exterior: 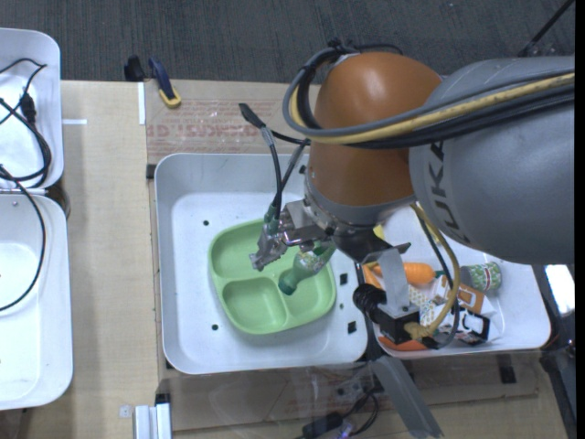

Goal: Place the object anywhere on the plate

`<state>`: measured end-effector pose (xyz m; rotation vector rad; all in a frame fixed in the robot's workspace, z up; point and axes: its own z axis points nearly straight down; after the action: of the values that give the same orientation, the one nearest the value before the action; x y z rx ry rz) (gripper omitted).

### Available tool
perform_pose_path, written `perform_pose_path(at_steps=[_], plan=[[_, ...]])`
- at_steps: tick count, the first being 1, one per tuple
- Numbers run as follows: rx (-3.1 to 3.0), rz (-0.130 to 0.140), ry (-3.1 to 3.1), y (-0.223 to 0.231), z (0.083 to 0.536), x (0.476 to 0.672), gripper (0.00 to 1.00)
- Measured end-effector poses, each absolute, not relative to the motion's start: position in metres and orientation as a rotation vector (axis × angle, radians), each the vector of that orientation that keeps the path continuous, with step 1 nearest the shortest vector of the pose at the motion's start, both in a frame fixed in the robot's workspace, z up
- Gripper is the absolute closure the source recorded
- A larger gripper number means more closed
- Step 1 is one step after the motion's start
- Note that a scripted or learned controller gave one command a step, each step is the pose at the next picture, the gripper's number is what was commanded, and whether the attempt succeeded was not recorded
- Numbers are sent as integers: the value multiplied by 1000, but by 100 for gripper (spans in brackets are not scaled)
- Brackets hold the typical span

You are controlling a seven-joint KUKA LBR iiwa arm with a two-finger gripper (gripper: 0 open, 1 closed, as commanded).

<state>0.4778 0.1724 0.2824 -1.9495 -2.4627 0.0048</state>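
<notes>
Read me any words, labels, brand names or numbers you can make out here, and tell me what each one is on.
"UK", white letters cut off at the edge of the grey arm casing, likely part of a brand name.
Faint reddish print on the tape strip across the bench above the bin: too blurred to read.
Markings on the small packages in the right bin: too small to read.

arm (439, 144) — reaching in from right | hand (279, 245) — lowered, pointing left
</notes>
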Motion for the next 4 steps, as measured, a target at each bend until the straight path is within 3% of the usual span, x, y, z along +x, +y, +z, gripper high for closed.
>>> perform_pose_path(at_steps=[1, 2, 3, 4], plan=[[-2013, 6, -2412, 147, 354, 511, 0], [-2010, 13, -2415, 147, 361, 512, 100], [-1944, 8, -2465, 123, 233, 524, 100], [-1863, 4, -2530, 103, 245, 555, 100]])
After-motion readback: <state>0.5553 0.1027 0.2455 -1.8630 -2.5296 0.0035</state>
